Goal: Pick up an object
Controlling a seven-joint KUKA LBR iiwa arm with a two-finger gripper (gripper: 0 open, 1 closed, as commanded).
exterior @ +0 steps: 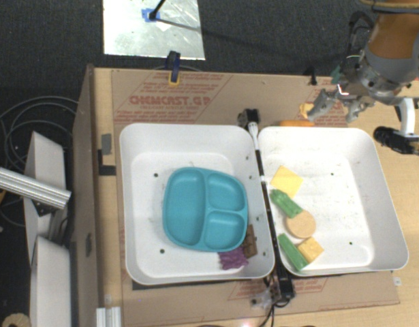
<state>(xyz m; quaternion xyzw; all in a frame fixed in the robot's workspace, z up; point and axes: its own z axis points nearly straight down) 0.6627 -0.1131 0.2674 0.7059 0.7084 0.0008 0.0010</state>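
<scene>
Hovering above the right bin's [383, 182] far rim, the end effector [335, 107] looks spread, gripping nothing; arm cropped.

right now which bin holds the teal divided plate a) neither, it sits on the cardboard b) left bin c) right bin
b, the teal divided plate lies inside the left bin, while the right bin holds the yellow and green pieces.
</scene>
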